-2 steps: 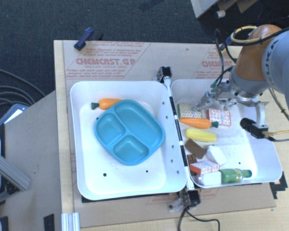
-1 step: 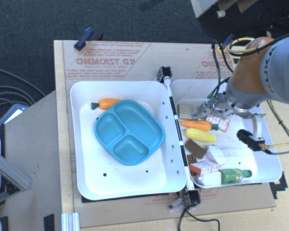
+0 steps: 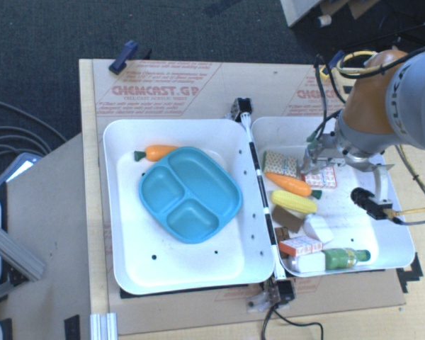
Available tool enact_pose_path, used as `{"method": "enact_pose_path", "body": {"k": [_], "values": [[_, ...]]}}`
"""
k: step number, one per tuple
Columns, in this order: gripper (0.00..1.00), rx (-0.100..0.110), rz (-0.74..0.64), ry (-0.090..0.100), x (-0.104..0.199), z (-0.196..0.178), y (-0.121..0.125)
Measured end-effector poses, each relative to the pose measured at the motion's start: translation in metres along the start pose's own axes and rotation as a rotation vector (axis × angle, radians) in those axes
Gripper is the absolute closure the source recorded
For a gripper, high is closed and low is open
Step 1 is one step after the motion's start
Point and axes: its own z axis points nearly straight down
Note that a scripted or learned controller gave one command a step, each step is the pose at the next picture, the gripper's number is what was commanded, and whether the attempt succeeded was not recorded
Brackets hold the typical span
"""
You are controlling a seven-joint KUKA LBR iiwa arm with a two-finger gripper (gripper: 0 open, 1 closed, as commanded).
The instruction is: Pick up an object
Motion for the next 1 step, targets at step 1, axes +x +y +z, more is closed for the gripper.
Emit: {"method": "enact_pose_path", "body": {"k": [1], "values": [[1.00, 0.020, -0.001, 0.005, -0.0576, -0.0868, -0.0563]]}}
